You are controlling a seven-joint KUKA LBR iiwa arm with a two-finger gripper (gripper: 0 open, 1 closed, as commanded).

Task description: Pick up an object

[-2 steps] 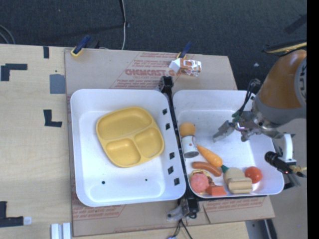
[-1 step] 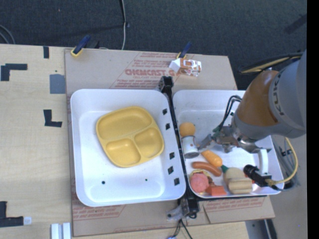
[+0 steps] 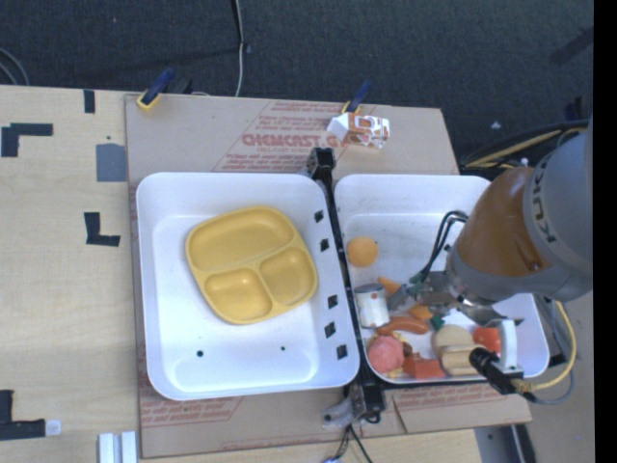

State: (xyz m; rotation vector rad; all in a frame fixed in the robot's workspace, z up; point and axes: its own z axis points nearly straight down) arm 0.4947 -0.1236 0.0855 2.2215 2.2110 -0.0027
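In right bin [image 3: 405, 201], arm [image 3: 511, 239] is lowered over toy food pile [image 3: 424, 340]. Gripper hidden: state cannot be told. No object seen lifted; pick judged unfinished. Yellow tray [image 3: 253, 263] untouched.

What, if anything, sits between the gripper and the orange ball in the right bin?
Nothing visible does. The orange ball lies alone on bare white floor near the right bin's left wall. The gripper is down over the toy pile to the ball's right, with open floor between them.

Pale wooden bench [image 3: 58, 287] with cardboard sheet [image 3: 280, 133] under 2 white bins [image 3: 159, 355]
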